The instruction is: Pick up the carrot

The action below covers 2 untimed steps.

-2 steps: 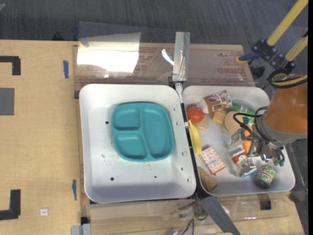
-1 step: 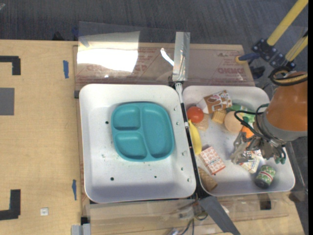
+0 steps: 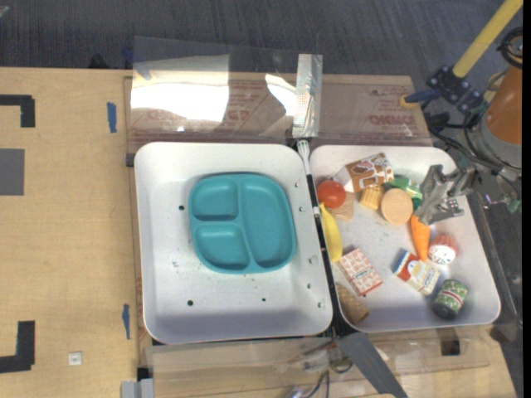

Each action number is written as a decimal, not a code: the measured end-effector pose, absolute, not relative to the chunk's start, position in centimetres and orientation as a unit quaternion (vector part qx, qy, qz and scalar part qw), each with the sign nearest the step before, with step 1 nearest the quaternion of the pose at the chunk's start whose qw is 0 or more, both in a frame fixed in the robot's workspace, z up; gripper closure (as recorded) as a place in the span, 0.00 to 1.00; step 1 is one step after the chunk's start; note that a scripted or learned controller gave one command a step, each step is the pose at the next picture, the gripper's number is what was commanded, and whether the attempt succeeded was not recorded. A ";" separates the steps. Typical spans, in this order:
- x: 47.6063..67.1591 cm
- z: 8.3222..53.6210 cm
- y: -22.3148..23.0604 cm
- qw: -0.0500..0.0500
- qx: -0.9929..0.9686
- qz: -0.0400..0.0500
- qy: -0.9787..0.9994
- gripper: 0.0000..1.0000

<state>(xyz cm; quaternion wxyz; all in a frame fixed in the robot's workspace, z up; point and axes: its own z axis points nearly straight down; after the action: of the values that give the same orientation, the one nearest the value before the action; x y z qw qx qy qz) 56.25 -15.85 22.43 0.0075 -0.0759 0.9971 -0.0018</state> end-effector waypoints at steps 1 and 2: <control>56.1 22.0 -15.8 0.003 -0.076 0.000 0.997 0.00; 57.9 9.8 -15.7 0.006 -0.092 -0.001 0.996 0.00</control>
<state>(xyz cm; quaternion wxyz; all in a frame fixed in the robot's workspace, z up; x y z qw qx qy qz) 57.89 -15.70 9.84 0.0060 -0.0923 0.9957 -0.0012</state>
